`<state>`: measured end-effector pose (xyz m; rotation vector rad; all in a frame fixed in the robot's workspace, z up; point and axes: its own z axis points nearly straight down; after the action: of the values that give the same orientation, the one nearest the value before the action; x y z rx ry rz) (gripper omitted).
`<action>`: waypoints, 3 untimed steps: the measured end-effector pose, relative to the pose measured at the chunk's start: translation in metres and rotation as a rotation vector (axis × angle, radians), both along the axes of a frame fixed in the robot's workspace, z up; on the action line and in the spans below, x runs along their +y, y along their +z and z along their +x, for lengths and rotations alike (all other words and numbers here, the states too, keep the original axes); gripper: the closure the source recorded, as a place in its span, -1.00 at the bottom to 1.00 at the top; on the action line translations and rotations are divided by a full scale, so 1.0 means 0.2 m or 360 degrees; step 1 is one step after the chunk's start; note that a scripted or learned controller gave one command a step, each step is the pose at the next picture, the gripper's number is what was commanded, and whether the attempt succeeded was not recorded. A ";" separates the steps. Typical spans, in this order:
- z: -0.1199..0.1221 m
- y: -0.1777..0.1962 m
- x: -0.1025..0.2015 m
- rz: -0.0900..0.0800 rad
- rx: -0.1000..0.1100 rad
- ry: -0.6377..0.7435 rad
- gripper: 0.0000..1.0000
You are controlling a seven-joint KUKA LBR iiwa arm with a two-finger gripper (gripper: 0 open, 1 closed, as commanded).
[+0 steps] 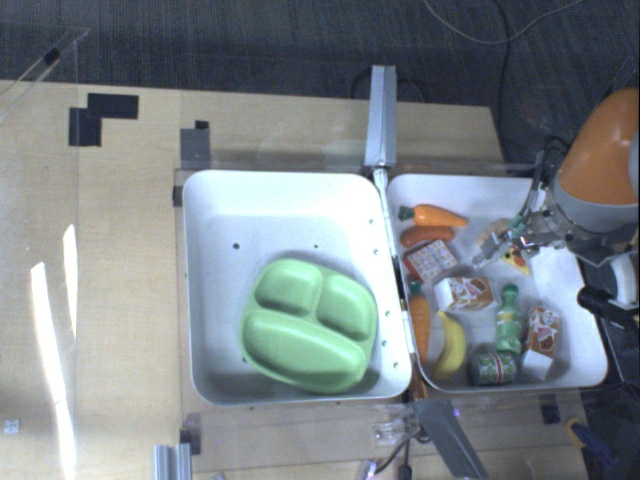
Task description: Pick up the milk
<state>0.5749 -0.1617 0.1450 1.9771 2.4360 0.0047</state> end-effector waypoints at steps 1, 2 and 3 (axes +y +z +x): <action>-0.19 -0.28 0.11 -0.0001 -0.0010 0.0039 -1.00; -0.19 -0.28 0.26 -0.0004 -0.0014 0.0102 -1.00; -0.18 -0.22 0.27 0.0000 -0.0025 0.0102 1.00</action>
<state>0.5395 -0.1079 0.1016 1.8904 2.4884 0.0200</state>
